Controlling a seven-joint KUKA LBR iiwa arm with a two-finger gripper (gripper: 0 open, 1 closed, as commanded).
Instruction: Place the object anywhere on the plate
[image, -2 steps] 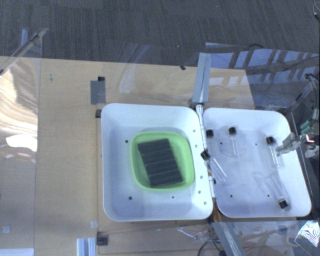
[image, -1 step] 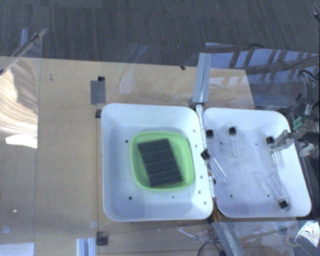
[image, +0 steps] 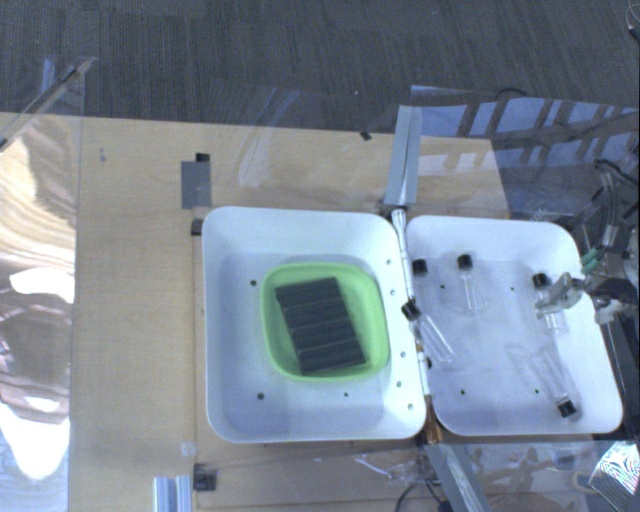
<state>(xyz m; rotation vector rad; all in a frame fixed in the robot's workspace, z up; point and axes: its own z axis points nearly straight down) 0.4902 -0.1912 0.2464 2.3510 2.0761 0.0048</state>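
Note:
A green plate (image: 375, 330) sits in the middle of the left white bin (image: 230, 300). On it lies a dark grey ridged rectangular block (image: 320, 325), set at a slight slant. In the right white bin (image: 490, 400) lie several clear vials with black caps: one (image: 466, 285) near the back, one (image: 430, 335) against the divider, and one (image: 553, 385) toward the front right. My gripper (image: 566, 289) reaches in at the right bin's right edge, low over another vial (image: 549, 312) with its black cap to the left.
A grey metal bar (image: 402, 165) stands behind the seam between the bins. A small grey bracket (image: 197, 183) lies on the wooden bench at the back left. Cables and arm parts (image: 615, 270) crowd the right edge.

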